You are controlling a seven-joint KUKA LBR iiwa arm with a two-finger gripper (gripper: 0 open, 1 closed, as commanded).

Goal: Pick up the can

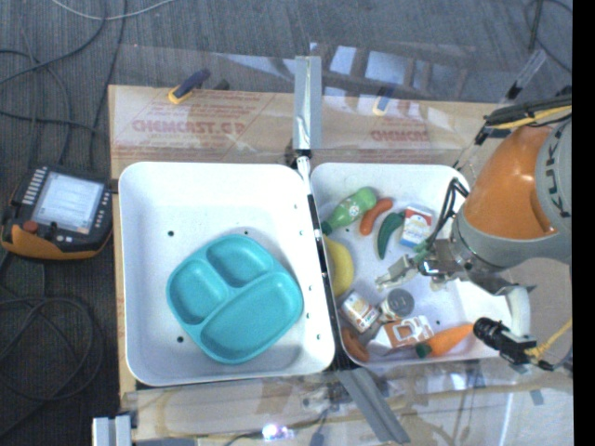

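**Pincer poised beside can in crowded right bin**

Nearest the camera, along the right bin's (327, 249) front wall: a carrot (449, 340), a small printed box (406, 332) and a tilted jar-like container (360, 311), jumbled loosely as if tipped in for sorting practice. Just behind them, the can (401, 300), apparently upright with its grey round top facing up, free of its neighbours. Immediately beyond and slightly right of it, the pincer (418, 266), lowered into the bin on the orange-banded arm (509, 193); fingers' spread impossible to tell, nothing visibly gripped. Likely mid-approach, the can not yet lifted. Farther back, a green bottle (351, 208), a chilli (388, 233) and a carton (416, 226). Left bin (149, 193): a teal divided plate (236, 296), lying flat.
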